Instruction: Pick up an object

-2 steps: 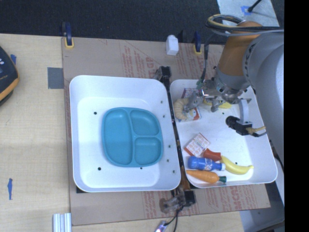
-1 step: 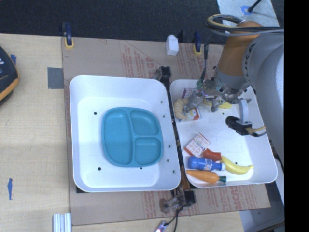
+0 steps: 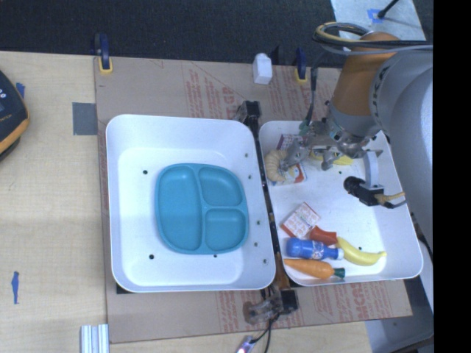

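Over the far left corner of the right bin (image 3: 390,223) I see the gripper (image 3: 303,153), low among the clutter; I cannot tell from here whether it is wide or narrow. Just beside it, against the bin's left edge, lies a pale pastry (image 3: 275,165). A small yellow piece (image 3: 341,161) lies just to its right. Toward the bin's near edge, close together, are a red-and-white packet (image 3: 301,218), a blue bottle (image 3: 313,250), a carrot (image 3: 312,269) and a banana (image 3: 361,255). The left bin (image 3: 125,197) carries a blue tray (image 3: 202,208) at its middle.
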Controlling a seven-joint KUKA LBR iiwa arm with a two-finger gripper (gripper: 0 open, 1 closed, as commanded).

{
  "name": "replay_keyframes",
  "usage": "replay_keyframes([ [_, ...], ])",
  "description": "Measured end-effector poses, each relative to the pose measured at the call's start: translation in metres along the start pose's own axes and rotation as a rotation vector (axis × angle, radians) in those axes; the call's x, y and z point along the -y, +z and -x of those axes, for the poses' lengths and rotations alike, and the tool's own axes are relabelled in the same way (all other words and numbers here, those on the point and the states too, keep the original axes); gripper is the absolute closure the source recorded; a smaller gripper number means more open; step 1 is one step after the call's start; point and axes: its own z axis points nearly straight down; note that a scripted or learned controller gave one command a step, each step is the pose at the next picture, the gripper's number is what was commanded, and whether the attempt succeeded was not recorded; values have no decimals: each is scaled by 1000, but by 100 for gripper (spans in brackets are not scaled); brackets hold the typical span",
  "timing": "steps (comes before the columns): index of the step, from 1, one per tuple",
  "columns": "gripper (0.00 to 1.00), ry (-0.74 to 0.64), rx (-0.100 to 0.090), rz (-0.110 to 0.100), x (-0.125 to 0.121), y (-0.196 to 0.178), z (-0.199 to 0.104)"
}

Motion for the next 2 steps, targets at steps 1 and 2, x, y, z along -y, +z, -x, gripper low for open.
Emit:
replay_keyframes([
  [1, 0, -1, 0, 0, 0, 0, 0],
  [2, 0, 1, 2, 6, 2, 0, -1],
])
